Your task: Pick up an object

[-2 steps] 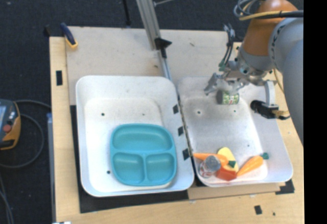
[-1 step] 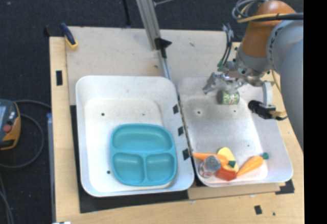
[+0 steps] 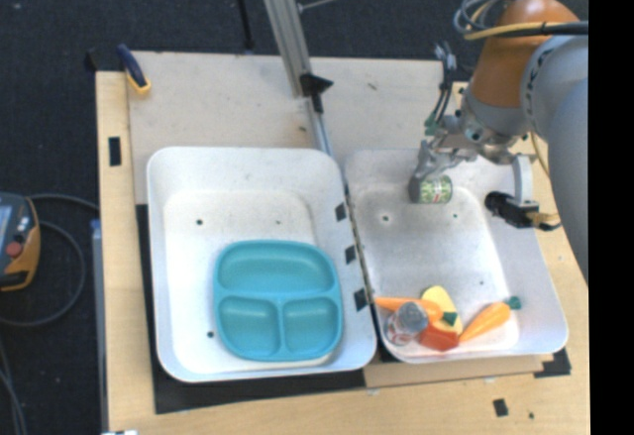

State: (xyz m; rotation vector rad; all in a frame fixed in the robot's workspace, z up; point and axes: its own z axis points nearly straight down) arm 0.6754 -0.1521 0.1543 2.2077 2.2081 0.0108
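Note:
My gripper (image 3: 433, 187) hangs over the far end of the right bin (image 3: 451, 250), just inside its back wall. A small can with a green label (image 3: 437, 190) sits between its fingers, and the gripper is shut on it. A grey finger (image 3: 419, 181) shows against the can's left side. I cannot tell whether the can is touching the bin floor. At the near end of the same bin lies a heap: an orange carrot (image 3: 486, 321), a yellow piece (image 3: 439, 302), a red piece (image 3: 442, 340) and a grey round thing (image 3: 412, 318).
A blue divided plate (image 3: 279, 301) lies in the near part of the left bin (image 3: 198, 195). A slanted metal rail (image 3: 287, 27) rises behind the bins. The wall between the two bins (image 3: 352, 235) runs just left of the gripper.

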